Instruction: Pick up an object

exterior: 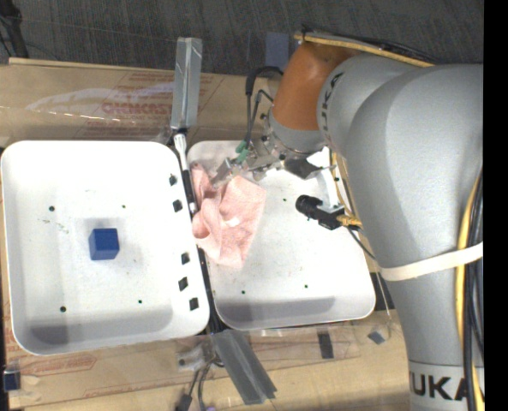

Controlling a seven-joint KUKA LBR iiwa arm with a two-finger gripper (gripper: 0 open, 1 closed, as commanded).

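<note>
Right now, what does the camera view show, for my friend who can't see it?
The robot's hand is down at the top edge of a pink cloth in the right bin. A small blue cube sits alone in the left bin.

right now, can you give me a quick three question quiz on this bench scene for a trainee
1. True or false: the blue cube lies in the same bin as the pink cloth.
2. Which bin is the gripper over? A) the left bin B) the right bin C) neither, it is off the bench
3. Fill in: the pink cloth lies against the right bin's ____ wall, as the camera sees it.

Key
1. False. The cube is in the left bin, the cloth in the right bin.
2. B, over its far left corner, at the cloth's upper edge.
3. Left, next to the divide between the bins.
</note>
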